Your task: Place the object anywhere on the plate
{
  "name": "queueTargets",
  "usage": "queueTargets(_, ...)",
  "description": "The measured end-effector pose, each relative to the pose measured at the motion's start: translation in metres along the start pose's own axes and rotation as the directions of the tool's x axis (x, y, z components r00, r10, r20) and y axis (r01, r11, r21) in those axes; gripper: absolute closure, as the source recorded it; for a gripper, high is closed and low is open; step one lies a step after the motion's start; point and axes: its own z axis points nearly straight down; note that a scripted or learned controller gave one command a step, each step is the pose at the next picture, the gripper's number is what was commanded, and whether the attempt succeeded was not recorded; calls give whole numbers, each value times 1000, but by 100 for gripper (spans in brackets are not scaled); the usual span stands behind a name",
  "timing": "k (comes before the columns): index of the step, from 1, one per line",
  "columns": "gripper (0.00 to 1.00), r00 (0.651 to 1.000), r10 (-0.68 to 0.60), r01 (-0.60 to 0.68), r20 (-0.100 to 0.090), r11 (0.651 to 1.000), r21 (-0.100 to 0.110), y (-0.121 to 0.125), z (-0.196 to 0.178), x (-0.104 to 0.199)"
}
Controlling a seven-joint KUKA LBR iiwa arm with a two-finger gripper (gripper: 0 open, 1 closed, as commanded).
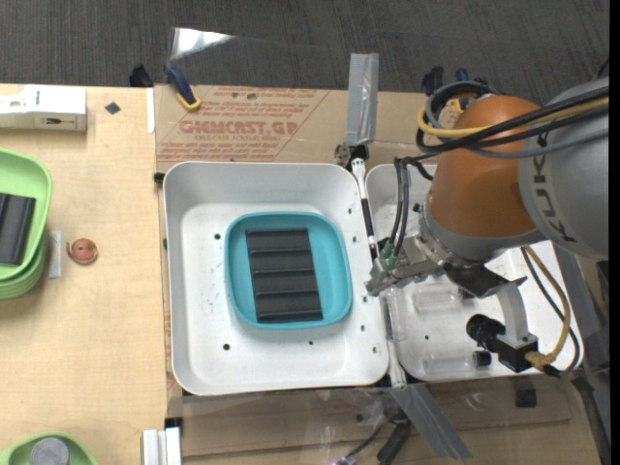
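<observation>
A teal plate (288, 271) sits centred in the left bin (194, 347), carrying a dark ribbed object (283, 275). The grey arm (504, 192) leans over the right bin (426, 356); its pincer's state cannot be told.

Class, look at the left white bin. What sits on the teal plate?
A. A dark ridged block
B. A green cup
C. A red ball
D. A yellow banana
A: the teal plate in the left bin carries a dark ridged block lying flat across its middle, while the arm hangs over the right bin.
</observation>
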Motion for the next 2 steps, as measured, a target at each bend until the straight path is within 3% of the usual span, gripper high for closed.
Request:
queueTargets(1, 0, 1000, 0, 0, 0, 1000, 0, 0, 0, 0)
queueTargets(2, 0, 1000, 0, 0, 0, 1000, 0, 0, 0, 0)
